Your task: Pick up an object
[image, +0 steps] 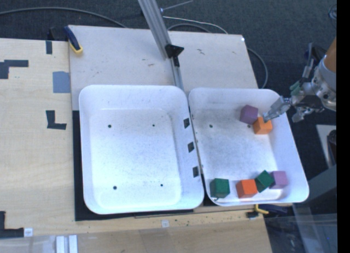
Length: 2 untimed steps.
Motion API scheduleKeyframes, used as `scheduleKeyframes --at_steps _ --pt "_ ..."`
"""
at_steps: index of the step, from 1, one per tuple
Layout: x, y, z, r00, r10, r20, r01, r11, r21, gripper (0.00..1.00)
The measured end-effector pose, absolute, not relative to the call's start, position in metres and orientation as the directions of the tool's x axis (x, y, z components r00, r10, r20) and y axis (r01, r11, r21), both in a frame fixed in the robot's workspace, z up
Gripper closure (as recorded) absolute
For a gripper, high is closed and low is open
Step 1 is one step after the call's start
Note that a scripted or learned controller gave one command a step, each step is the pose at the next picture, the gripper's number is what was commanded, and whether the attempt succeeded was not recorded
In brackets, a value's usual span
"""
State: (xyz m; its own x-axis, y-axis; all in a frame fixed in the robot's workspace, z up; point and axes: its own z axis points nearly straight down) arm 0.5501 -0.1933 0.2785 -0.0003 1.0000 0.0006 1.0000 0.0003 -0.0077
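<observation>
In the right bin [229, 101], a purple block [249, 114] and an orange block [263, 126] lie near the far right corner. Along the near wall sit a green block [220, 187], an orange block [246, 188], a second green block [264, 180] and a small purple block [280, 178]. My gripper [283, 115] hangs over the bin's right rim, open. One of its fingers [273, 110] slants down to the upper orange block's top edge, while the other finger [299, 116] is outside the rim. No block sits between them.
The left bin [131, 96] lies beside the right one. A slanted metal pole [156, 19] crosses the back of the bench and ends at a black clamp [174, 51]. Cables run over the dark floor behind.
</observation>
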Motion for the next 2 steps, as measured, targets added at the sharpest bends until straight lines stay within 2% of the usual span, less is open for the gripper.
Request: scheduleKeyframes --at_steps 1,2 --pt "0.6 -0.209 0.315 -0.003 1.0 -0.003 1.0 0.003 0.005 0.0" --pt "0.657 -0.208 0.212 -0.004 1.0 0.001 1.0 0.004 -0.007 0.0"
